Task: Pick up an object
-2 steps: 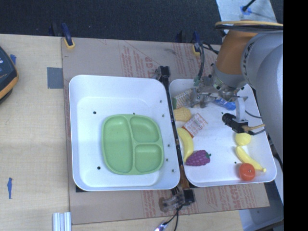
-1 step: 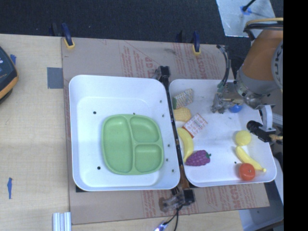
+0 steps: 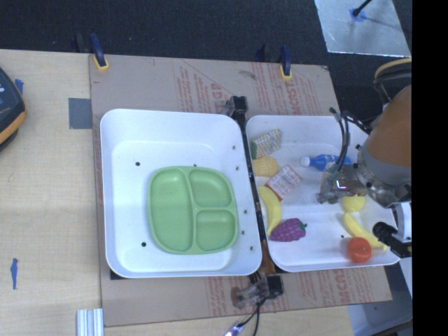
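Over right bin (image 3: 308, 261), mid-right: jaws (image 3: 334, 187) low over the floor, arm entering from the right. Opening not readable from this angle; nothing seen between them, so no hold claimed.

Nearest candidate: yellow lump (image 3: 354, 203), just beside the jaws, down and to the right, partly under the wrist. No clear long axis.

Next out: blue bottle (image 3: 320, 162), just above-left of the jaws, lying on its side, long axis roughly left to right, cap end pointing left.

Further out:
- Banana (image 3: 358, 228), below the lump, long axis slanting down to the right.
- Tomato (image 3: 359, 250), near the bin's lower right corner, touching or almost touching the banana.
- Grapes (image 3: 288, 229), purple, well left and below the jaws.
- Second banana (image 3: 271, 207), along the left wall, long axis near vertical.
- Packet (image 3: 284, 180), left of the jaws, flat.

Left bin (image 3: 115, 187): green tray (image 3: 192, 208), well apart from the jaws.

Judgement: lump closest; short shift down-right needed. Risk: wrist hides part of it, edge unclear.
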Controlling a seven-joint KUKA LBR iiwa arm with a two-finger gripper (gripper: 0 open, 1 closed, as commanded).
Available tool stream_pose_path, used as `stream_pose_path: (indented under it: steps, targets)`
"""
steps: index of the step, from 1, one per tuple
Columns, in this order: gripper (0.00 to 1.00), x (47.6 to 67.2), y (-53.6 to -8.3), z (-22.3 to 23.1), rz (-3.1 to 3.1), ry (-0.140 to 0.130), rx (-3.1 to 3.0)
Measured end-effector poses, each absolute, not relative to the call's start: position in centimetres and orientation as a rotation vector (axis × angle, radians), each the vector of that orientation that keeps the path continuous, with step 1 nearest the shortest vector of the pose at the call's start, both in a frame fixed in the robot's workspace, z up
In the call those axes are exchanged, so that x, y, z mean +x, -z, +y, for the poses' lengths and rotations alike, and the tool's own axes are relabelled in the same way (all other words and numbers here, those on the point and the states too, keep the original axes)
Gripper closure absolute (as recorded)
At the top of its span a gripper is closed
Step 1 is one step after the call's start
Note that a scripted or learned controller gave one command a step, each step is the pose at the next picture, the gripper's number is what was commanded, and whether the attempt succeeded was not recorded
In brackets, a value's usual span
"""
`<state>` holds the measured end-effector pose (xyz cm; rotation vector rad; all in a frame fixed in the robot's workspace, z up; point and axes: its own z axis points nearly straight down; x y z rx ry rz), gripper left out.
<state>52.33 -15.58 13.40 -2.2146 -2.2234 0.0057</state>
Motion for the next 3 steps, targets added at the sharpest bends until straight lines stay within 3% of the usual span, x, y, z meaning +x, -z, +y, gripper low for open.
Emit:
stream_pose_path:
  steps: [1, 2, 3]
  targets:
    - [0.0, 52.4, -13.4, -15.6, -2.224, -0.004, -2.215]
    - [0.0, 59.0, -9.6, -13.0, -2.232, 0.004, -2.221]
    - [1.0, 59.1, -10.7, -12.9, -2.232, 0.006, -2.215]
